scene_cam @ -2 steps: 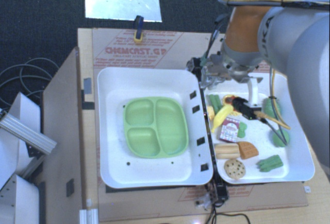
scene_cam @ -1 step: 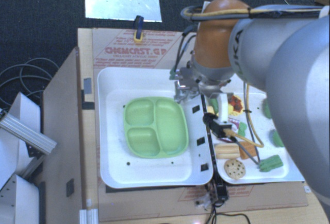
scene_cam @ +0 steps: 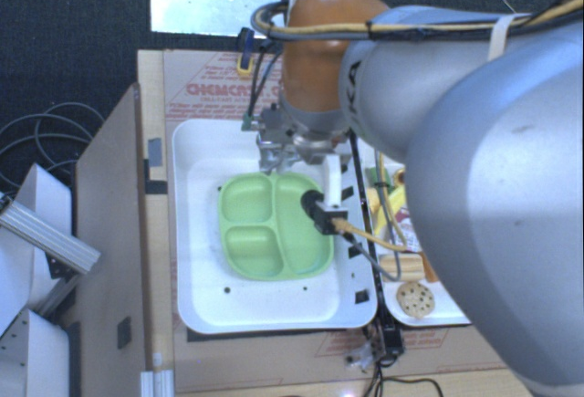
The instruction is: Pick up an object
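The gripper [scene_cam: 290, 160] hangs over the green divided tray's [scene_cam: 272, 226] 12 o'clock rim in the left bin [scene_cam: 196, 295]; I cannot tell its state. This looks like the approach; next, descend and close on that rim.

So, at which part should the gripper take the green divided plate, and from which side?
Probably at its raised rim: the green divided plate lies flat in the left white bin, so only the edge offers a pinch. Come from above at the near-left rim, away from the bin walls.
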Robot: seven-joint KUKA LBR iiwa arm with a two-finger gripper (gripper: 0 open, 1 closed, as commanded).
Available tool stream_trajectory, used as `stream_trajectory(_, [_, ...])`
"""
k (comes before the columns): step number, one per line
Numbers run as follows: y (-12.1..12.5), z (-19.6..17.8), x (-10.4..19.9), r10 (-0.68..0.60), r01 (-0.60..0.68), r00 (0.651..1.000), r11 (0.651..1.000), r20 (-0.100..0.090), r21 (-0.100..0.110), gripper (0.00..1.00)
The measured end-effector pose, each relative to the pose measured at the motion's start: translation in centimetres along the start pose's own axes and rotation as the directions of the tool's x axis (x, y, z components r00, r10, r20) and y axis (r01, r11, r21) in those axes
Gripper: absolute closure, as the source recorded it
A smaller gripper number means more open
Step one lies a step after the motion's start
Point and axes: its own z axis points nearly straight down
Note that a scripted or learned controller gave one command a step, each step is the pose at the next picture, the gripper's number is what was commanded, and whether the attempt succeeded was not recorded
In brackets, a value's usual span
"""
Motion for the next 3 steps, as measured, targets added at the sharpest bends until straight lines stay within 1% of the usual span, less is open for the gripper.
stream_trajectory(1, [0.0,0.0,-0.6,0.008,-0.008,1.000,1.000,0.003,0.002,0.00])
stream_trajectory(2, [3.8,-12.6,6.3,0.001,-0.001,1.000,1.000,-0.004,-0.015,0.00])
stream_trajectory(3, [-0.2,0.9,5.7,0.012,-0.013,1.000,1.000,0.007,0.016,0.00])
